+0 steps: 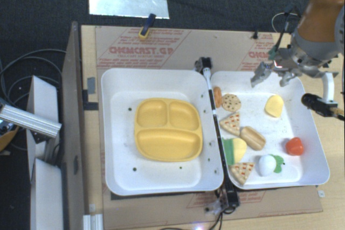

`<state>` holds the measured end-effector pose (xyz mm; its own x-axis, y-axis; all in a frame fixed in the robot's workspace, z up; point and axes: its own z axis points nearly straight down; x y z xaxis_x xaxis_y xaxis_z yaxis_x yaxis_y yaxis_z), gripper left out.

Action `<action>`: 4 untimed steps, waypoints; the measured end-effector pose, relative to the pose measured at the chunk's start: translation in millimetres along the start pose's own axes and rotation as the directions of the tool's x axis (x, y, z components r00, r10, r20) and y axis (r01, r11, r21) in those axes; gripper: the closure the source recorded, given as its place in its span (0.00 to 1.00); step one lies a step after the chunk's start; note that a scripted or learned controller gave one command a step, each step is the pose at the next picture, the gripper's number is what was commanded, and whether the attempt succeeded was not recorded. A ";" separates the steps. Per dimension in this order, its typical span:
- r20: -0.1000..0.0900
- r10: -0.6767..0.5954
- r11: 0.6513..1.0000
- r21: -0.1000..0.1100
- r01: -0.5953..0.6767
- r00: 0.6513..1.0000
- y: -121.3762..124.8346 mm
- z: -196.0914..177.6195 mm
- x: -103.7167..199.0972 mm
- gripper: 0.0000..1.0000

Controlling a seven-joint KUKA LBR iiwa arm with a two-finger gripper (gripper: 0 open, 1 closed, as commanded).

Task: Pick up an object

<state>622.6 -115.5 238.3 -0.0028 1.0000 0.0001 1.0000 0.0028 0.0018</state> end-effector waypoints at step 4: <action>0.003 0.001 1.000 -0.006 -0.001 1.000 21.8 141.5 -91.3 1.00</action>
<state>644.9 -206.7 96.9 -0.0017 1.0000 -0.0025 1.0000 0.0018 0.0079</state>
